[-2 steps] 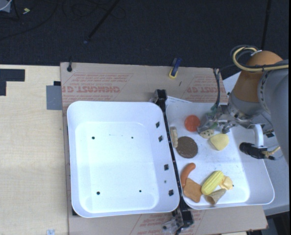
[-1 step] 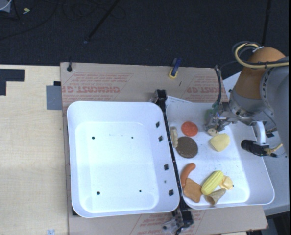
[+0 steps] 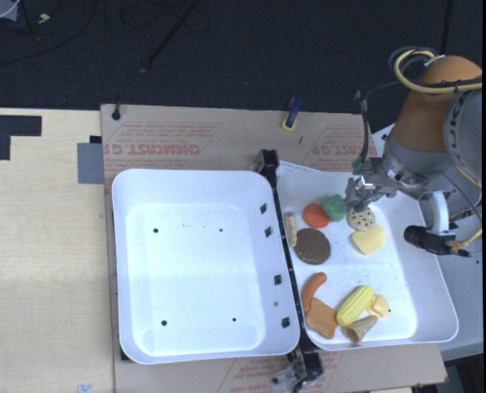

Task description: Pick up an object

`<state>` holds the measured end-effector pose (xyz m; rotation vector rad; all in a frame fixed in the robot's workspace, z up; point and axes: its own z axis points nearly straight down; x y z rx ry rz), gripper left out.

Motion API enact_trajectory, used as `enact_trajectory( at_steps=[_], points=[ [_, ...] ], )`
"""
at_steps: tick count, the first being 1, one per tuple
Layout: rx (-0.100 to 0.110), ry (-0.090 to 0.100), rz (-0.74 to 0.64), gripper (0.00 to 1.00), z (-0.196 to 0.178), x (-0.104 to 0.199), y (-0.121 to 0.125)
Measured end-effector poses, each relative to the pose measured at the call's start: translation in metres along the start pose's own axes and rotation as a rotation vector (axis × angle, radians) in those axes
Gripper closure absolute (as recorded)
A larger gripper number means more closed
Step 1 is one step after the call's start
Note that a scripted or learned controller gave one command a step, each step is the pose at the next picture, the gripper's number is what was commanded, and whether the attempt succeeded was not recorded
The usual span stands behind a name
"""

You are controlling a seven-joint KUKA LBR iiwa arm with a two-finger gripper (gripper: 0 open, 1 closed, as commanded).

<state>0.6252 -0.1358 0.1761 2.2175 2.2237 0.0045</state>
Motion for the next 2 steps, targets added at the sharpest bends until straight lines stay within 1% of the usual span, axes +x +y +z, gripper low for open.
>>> enact_trajectory(
  at_steps=[1,2],
  points=[
    [0.004,0.002,-0.004,1.0,-0.012,0.076,0.007],
    [0.004,0.001,-0.003,1.0,-0.011,0.134,0.019]
  ],
)
